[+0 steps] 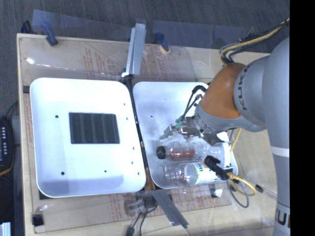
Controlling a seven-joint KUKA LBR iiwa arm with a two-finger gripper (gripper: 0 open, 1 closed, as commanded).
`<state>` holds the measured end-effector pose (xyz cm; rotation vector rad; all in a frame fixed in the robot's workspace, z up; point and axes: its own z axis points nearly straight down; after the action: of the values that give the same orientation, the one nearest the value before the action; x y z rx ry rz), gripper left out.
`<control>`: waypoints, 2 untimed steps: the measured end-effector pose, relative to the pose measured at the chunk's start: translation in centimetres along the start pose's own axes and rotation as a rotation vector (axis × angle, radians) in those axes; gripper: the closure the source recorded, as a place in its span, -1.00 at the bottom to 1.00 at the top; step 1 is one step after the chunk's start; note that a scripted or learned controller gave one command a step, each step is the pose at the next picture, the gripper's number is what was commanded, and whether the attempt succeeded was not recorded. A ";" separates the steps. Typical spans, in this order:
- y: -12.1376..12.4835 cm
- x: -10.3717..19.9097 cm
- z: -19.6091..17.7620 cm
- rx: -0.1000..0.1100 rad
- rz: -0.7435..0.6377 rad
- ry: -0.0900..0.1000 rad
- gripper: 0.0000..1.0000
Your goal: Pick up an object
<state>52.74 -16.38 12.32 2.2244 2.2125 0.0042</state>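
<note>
Two clear plastic bottles lie in the right bin [152, 102]. One bottle with a black cap and reddish contents [178, 153] lies across the bin's lower half. A second clear bottle with a green and white label [189, 173] rests just below it, against the bin's near wall. My gripper [183, 128] hangs low over the right bin, directly above the black-capped bottle, under the orange band of the arm [224, 100]. The wrist body covers much of the fingers.
The left bin [54, 102] holds a dark ridged rectangular tray [94, 128]. A metal bar [134, 50] stands between the bins at the back. Cables [241, 183] trail at the right bin's near right corner. Blue clamps [49, 33] sit along the bench's far edge.
</note>
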 end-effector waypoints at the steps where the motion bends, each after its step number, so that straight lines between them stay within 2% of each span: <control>1: -2.3 2.4 2.1 -0.039 -0.153 -0.010 -1.00; 2: -1.9 1.1 2.5 -0.022 -0.143 -0.003 -1.00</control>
<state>50.82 -15.25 9.82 2.0494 2.3519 0.0236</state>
